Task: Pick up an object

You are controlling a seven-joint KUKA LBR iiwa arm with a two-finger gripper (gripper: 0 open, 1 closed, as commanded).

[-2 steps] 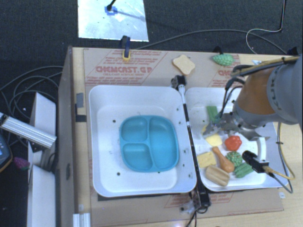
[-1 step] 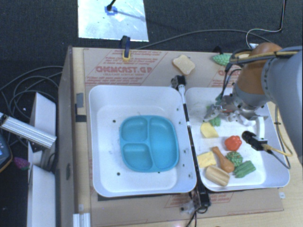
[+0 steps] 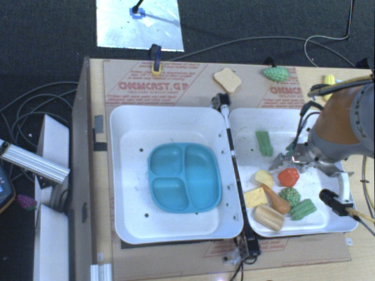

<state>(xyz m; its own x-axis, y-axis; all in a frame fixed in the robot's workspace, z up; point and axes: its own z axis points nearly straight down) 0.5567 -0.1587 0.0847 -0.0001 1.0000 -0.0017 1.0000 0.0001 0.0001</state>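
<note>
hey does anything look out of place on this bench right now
Yes. Two toy foods lie outside the bins on the board behind them: a bread slice and a green piece. The other toy foods sit in the right bin.

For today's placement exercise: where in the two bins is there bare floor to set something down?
Free: left white bin floor around the blue divided plate; right white bin back strip behind the green block. Crowded: front, around red tomato and carrot, beside gripper.

A blue plate (image 3: 184,177) sits in the white left bin (image 3: 126,157). Right of it lie a red tomato (image 3: 287,177), green pickle (image 3: 263,143), yellow cheese (image 3: 254,197) and orange carrot (image 3: 276,199).
</note>
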